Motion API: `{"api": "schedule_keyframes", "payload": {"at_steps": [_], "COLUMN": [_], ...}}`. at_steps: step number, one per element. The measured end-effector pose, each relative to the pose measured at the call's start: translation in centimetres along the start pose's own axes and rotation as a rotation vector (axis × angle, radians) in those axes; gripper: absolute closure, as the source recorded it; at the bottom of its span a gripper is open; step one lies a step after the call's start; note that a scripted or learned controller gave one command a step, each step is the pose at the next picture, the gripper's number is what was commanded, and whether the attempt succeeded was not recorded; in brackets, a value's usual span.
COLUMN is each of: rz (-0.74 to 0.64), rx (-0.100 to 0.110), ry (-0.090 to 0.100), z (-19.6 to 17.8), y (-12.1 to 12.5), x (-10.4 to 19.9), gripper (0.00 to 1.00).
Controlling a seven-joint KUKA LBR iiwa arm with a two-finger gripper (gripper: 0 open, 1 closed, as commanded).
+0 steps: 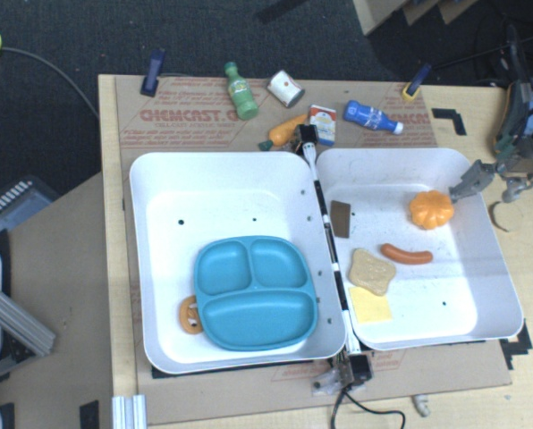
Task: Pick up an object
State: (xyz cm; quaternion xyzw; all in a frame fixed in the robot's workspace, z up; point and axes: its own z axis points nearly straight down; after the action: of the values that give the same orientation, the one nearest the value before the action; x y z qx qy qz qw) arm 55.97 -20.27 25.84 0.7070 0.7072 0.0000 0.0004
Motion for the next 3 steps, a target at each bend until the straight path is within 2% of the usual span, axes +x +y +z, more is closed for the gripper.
{"api": "schedule_keyframes", "payload": {"at_steps": [1, 2, 3], "rz": [-0.001, 0.001, -0.002], "rx": [0.004, 0.002, -0.002], "ry": [0.002, 0.0, 0.001], "z": [10.3, 17.5, 17.3], "y": [6.0, 4.0, 10.8], "x": [2.6, 1.0, 5.1], "gripper": [0.0, 0.0, 0.0]}}
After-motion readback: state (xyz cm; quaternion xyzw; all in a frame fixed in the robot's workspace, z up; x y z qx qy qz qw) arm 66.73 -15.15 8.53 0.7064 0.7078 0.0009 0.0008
